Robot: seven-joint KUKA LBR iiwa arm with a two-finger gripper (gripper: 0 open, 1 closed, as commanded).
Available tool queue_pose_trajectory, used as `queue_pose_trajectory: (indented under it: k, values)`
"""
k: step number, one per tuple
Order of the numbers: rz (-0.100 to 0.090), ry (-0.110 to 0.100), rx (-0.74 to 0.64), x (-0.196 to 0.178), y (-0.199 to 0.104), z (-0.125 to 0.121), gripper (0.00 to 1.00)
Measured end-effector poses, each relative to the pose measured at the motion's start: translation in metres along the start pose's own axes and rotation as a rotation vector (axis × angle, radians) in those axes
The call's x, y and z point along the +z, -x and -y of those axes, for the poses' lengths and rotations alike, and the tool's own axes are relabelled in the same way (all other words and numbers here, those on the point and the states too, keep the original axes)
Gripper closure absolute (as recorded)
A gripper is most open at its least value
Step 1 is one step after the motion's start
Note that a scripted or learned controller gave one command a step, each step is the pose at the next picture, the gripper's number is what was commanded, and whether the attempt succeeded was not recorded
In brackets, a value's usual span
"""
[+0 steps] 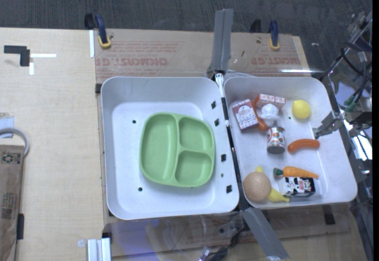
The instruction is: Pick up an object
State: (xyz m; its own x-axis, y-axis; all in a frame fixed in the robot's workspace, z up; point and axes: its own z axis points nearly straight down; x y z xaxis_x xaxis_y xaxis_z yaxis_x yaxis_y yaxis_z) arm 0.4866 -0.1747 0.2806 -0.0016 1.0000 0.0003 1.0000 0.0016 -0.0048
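**Jaws at the right bin's edge, toys untouched**

The gripper reaches in from the right, low over the right bin's far-right rim. Whether its jaws are open or closed cannot be told; nothing shows between them. Nearest to it lies an orange sausage, just beside but apart. Also in this bin: a lemon, a small can, a red carton, a carrot, a milk carton and a tan ball. The left bin on the table holds a green divided plate.
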Motion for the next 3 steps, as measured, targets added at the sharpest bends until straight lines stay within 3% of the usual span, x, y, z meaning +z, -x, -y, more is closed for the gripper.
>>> queue_pose_trajectory:
  k: [1,2,3]
  values:
    - [-0.001,-0.001,0.123,0.18,-0.035,-0.027,0.0]
    - [0.0,0.001,0.28,0.191,-0.032,-0.081,0.0]
    - [0.001,-0.003,0.279,0.183,-0.031,-0.081,1.0]
